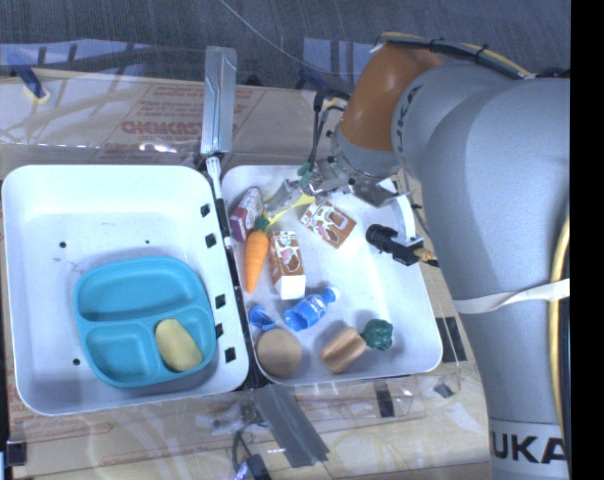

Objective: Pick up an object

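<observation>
Gripper [317, 183] hangs at the upper middle of the right bin [412, 298], just above a brown-and-white packet [328, 224] (whether it grips anything cannot be told). An orange carrot [255, 258] lies left of it.

Pretty clearly a robotics lab or test cell, not anybody's kitchen. A big grey industrial arm [492, 218] with an orange band is leaning in from the right, with KUKA lettering showing near the bottom. Two shallow white bins, the left bin [32, 268] and the right bin [422, 338], are sitting side by side on a surface [142, 118] wrapped in clear plastic sheeting and tape. Toy food like a plastic carrot [255, 258] and a blue divided tray [132, 308] is lying in them, and a loose cable [232, 13] is trailing over dark carpet [102, 3].
</observation>
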Controlling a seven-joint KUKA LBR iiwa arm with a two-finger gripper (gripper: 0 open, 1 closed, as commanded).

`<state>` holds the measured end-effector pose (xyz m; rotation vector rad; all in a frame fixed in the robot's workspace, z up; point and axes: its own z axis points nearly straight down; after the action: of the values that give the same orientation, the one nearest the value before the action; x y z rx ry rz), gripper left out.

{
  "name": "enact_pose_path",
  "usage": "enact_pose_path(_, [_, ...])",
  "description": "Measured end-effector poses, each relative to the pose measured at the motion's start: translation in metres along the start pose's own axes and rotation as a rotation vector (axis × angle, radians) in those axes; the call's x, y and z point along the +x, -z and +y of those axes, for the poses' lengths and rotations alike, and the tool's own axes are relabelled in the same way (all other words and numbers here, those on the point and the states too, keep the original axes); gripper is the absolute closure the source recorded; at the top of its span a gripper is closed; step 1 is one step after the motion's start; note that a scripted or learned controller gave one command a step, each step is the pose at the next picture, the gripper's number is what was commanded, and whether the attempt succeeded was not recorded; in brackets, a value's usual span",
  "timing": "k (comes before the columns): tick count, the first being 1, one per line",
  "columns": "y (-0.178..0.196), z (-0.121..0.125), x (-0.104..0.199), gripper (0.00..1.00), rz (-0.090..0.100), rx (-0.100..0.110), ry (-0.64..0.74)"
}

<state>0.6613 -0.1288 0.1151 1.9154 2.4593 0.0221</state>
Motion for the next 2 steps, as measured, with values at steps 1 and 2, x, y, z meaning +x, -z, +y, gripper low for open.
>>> enact_pose_path(1, [-0.015, 0.004, 0.017, 0.0, 0.004, 0.013, -0.072])
enact_pose_path(2, [0.0, 0.007, 0.017, 1.0, 0.003, 0.006, -0.066])
